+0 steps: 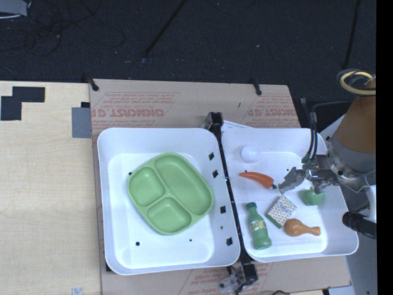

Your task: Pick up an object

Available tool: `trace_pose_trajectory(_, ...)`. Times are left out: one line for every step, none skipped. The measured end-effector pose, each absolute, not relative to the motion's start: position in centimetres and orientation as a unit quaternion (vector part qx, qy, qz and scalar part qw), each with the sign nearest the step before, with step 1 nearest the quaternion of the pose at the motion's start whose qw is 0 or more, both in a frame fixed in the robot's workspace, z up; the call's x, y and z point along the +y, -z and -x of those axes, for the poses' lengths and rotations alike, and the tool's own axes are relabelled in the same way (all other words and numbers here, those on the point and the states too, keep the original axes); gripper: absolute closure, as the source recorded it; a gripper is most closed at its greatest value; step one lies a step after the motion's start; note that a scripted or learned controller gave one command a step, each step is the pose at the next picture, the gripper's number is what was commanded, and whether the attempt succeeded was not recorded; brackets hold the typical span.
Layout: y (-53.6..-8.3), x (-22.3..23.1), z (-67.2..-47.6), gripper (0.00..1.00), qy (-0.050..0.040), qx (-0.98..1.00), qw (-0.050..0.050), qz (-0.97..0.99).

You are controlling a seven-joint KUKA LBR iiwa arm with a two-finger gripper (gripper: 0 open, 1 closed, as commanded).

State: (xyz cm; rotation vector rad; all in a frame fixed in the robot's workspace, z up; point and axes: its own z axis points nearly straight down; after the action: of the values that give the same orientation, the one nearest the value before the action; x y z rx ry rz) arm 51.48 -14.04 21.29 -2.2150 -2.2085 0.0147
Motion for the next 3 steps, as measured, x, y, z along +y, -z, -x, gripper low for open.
trace_pose_trajectory(-22.0, -14.0, -51.7, 0.0, -0.0009, -0.707, 0.002, 0.707)
trace_pose_trajectory(-15.8, -14.4, -51.5, 0.0, -0.0013, -0.707, 0.003, 0.707)
trace_pose_trajectory(-11.8, -14.1, -51.2, 0.0, -0.0007, -0.707, 0.002, 0.707)
